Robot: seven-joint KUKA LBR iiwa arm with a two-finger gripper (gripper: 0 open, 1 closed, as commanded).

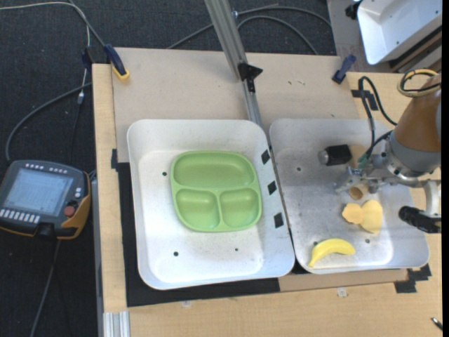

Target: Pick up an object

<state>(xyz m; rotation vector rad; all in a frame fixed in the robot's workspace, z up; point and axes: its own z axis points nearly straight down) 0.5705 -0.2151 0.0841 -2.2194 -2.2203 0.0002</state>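
A: Bench (196,83), two white bins side by side. Left bin (151,209) carries a green tray (214,190), three compartments, lying flat near the middle.

B: Right bin (309,216)?

A: A banana (331,249) near the front edge, curved, lying flat. Just behind it and a little to the right, a yellow lump (365,215), shape hard to make out. A small tan piece (356,192) just behind the lump; cannot tell if they touch.

B: Arm?

A: Arm (421,128) comes in from the right, orange band over grey. Gripper (356,183) is down low in the right bin, above the tan piece and behind the lump. A dark cylinder (337,154) sticks out to its left.

B: Claw state?

A: Cannot tell. The tip is a small cluttered patch; no clear read on whether it is spread or closed, or whether anything sits in it.

B: Surroundings?

A: Pendant (42,199) on the dark floor left of the bench. Two blue clamps (116,62) at the rear corners. A grey pole (228,30) slants over the bench between the bins.
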